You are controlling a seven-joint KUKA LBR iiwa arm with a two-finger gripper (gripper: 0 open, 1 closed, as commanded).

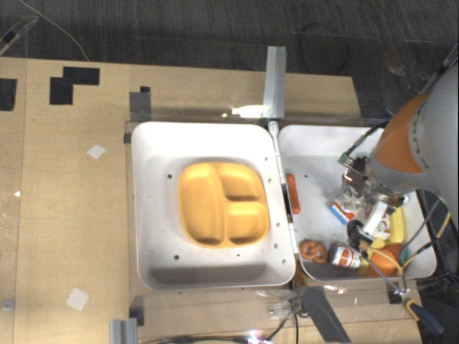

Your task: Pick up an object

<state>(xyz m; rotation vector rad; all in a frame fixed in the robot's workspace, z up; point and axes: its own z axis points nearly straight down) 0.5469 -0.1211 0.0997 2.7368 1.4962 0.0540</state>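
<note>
My gripper (361,208) hangs low over the right bin (315,156), in its near right part. The grey arm with its orange band (398,143) comes in from the right. Just under the gripper lies a small blue, red and white packet (341,211), partly hidden by it. Along the bin's front edge sit a brown pretzel (312,249), a dark can on its side (345,257) and an orange fruit (385,261). A yellow corn cob (396,225) lies by the right wall. A red sausage (292,193) rests against the left wall.
The left bin (154,192) holds a yellow divided plate (222,203) at its middle. A metal post (275,84) stands behind the wall between the two bins. Cables trail at the right bin's near right corner (412,253).
</note>
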